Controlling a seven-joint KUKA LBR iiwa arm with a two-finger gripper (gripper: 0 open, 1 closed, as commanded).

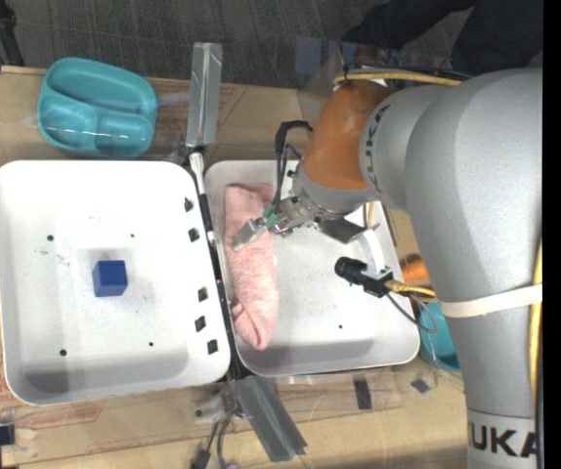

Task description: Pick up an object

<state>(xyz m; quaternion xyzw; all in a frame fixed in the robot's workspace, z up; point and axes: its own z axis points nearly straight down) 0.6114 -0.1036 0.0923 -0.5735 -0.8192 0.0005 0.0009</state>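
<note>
gripper sits over the pink cloth along the right bin's left wall; can't tell its finger state. it should probably press into the fabric, pinching a fold before lifting straight.

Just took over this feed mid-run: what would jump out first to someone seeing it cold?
The big grey arm with its orange band fills the right side, its gripper down over the pink cloth lying along the left wall of the right bin. Next, a small blue cube sits alone in the left bin. A teal tray lies on the bench behind that bin.
</note>
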